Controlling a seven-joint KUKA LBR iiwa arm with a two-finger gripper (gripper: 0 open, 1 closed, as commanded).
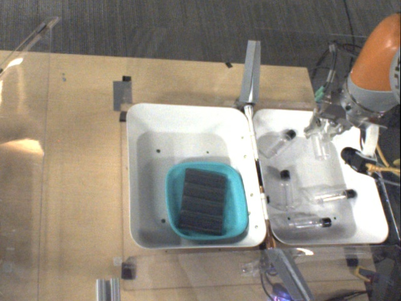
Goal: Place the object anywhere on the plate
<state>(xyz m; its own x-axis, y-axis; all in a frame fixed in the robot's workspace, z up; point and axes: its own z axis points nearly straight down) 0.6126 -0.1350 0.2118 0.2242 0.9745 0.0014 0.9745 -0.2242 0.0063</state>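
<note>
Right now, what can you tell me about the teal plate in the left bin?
The plate is a teal, squarish dish with rounded corners and a raised rim, plastic by its look. It lies flat on the floor of the left bin, toward the near right corner. A dark ridged block lies on it, covering most of its middle.

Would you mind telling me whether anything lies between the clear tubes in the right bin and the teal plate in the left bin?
The raised rims where the two bins meet run between the clear tubes and the teal plate. A dark ridged block covers most of the plate's middle, leaving only its edges bare.
</note>
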